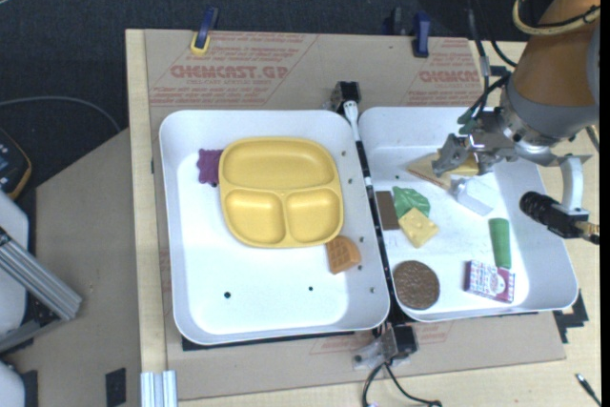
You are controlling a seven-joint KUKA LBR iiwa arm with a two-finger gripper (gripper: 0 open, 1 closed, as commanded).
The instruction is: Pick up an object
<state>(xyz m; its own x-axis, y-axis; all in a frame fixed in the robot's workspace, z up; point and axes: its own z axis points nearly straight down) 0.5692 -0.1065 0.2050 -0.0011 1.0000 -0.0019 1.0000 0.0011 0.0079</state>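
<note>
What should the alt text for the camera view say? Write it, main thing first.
A grey-and-orange arm lowers its gripper over a tan wedge in the right bin. The left bin bears a yellow divided tray.

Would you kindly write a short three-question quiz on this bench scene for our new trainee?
1. True or false: the yellow divided tray lies in the right bin.
2. Which item lies nearest the gripper? A) brown round cookie B) tan wedge C) purple piece
3. Fill in: the green cylinder lies in the ____ bin.

Key: 1 false, it lies in the left bin; 2 B; 3 right.
</note>
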